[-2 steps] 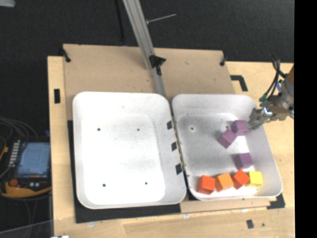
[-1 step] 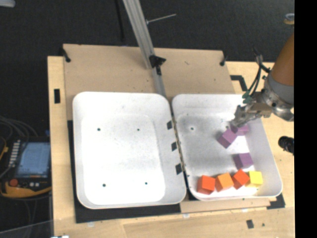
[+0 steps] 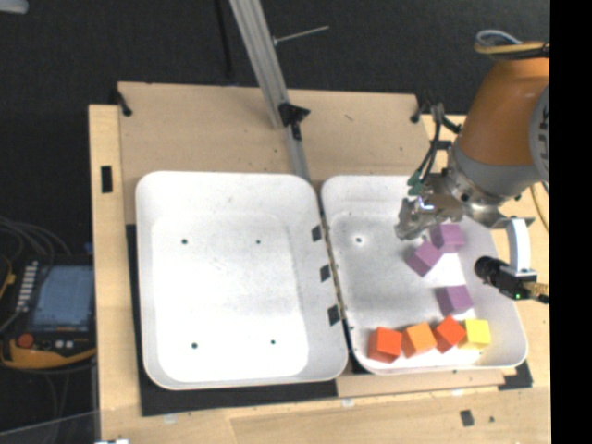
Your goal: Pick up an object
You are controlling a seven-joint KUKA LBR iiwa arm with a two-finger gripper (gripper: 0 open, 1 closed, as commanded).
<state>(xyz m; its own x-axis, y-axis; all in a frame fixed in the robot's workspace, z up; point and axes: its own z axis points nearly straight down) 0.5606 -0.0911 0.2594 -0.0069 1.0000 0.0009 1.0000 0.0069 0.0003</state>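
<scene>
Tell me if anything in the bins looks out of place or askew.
Nothing looks spilled or damaged. The purple foam cube below the gripper sits tilted compared with the other blocks. The orange, red and yellow foam cubes crowd the right white plastic bin's near edge.

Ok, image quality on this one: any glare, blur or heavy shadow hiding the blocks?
Camera view: soft overall, edges slightly fuzzy; the left bin is bright, near washed out; the coloured blocks along the right bin's near edge stay readable; the gripper is a dark, blurred cluster, its shadow falling beside a purple block.
</scene>
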